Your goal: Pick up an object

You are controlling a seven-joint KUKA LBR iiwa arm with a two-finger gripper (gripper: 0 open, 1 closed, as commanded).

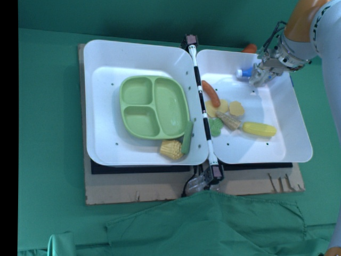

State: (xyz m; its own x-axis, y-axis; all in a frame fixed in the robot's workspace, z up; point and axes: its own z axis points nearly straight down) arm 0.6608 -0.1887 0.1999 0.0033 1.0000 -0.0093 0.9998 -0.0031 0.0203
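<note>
left bin [101, 143]: corn piece [171, 149] seen beside green divided plate [154, 106] | right bin [290, 143]: yellow corn cob [259, 129], red sausage [211, 93] | gripper [259, 80]: angled down from upper right over far corner, beside blue-white object [244, 73]; finger state cannot be told

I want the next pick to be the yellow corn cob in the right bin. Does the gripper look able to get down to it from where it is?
Probably yes. The yellow corn cob lies alone on the right bin floor, nothing on top, open space toward the gripper at the bin's far corner. The cone-shaped piece sits close to its left end.
</note>
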